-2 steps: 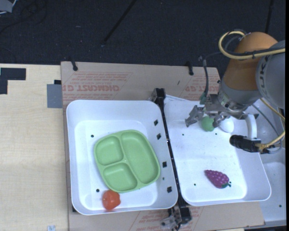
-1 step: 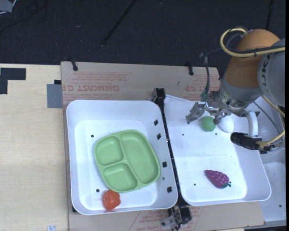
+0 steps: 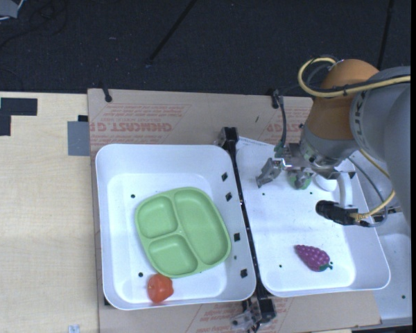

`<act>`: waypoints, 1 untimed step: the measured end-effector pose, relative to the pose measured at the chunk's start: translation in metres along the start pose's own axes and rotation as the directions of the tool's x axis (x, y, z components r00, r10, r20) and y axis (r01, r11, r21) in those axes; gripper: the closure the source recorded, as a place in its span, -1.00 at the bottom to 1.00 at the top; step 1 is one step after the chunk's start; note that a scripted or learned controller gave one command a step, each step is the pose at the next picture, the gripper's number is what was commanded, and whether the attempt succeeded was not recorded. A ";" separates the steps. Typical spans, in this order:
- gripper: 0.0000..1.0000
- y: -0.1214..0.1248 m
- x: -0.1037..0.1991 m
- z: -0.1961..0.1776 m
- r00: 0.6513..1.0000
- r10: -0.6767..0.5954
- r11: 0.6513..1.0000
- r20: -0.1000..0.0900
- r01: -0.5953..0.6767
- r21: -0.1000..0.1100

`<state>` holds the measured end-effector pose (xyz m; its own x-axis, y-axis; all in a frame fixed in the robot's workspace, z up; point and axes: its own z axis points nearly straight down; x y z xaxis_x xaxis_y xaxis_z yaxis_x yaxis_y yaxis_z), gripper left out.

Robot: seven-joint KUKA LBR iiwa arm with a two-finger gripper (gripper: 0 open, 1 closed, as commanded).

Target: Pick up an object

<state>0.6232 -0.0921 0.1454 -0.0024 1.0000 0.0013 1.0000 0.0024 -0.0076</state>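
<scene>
— Nothing lifted yet? The purple grape bunch (image 3: 313, 257) lies loose near the right bin's (image 3: 374, 279) front.

— Correct. Well behind it, the gripper (image 3: 286, 172) hangs low; whether its fingers grip anything can't be told.

The arm (image 3: 374, 116) is hiding the right bin's (image 3: 277, 283) far corner; the gripper (image 3: 286, 172) is looking too blurred to read.

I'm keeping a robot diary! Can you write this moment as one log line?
arm: over right bin | plate, orange toy: left bin | grapes: right bin | nothing seen held
</scene>
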 end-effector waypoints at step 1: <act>-1.00 -0.001 0.001 0.054 1.000 0.001 1.000 0.000 -0.001 0.000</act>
<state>0.6219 -0.0905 0.0916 -0.0009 1.0000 0.0010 1.0000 0.0009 -0.0076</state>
